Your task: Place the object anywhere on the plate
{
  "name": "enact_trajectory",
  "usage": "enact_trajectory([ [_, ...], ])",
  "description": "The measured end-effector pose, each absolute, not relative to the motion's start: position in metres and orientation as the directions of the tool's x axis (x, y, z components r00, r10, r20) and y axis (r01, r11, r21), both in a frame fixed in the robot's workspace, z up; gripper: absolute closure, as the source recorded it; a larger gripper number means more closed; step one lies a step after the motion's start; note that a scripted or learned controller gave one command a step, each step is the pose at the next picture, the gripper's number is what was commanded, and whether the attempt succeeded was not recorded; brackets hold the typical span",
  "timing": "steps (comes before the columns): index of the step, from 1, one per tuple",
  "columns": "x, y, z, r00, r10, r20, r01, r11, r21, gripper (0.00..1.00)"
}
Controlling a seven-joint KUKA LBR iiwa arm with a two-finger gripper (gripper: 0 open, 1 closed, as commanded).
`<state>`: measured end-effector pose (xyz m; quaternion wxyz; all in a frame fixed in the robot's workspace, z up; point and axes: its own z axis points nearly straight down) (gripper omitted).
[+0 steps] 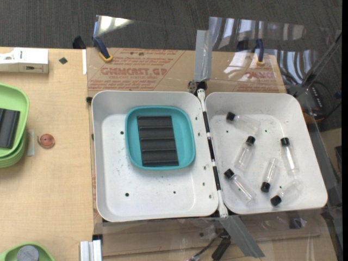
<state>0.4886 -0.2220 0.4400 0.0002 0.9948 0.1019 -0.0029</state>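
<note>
In the left bin: a teal plate lies flat on the white floor of the left bin, toward the far side and a little left of the middle; a dark ribbed insert fills its well.
In the right bin: six clear vials with black caps lie on their sides, scattered across the floor of the right bin.
Far vial: near the back left corner, cap toward the divide between the bins.
Middle-left vial: cap pointing away from the camera, body slanting toward the near edge.
Right vial: close to the right wall, cap at its far end.
Near-left vial: cap toward the divide, body angled to the near right.
Centre vial: cap at its near end, just beside the near-right one.
Near-right vial: cap by the near rim, body slanting up to the right.
Vials and plate: every vial is in the other bin from the plate, well apart from it; none touches it.
Gripper: its state cannot be told from this view, nor how the vials lie relative to it.
Bench: pale wood, bearing a green dish at the left edge, a small reddish disc and a white box.
Behind the bins: a printed cardboard sheet held by a blue clamp.
</note>
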Motion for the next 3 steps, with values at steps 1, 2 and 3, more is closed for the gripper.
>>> enact_trajectory([
  [1, 0.504, -0.222, 0.440, 0.979, 0.203, -0.005, 0.203, -0.979, 0.000, 0.00],
  [2, 0.488, -0.222, 0.440, 0.980, 0.199, -0.006, 0.199, -0.980, -0.002, 0.00],
  [3, 0.500, -0.222, 0.440, 0.979, 0.203, -0.006, 0.203, -0.979, 0.000, 0.00],
])
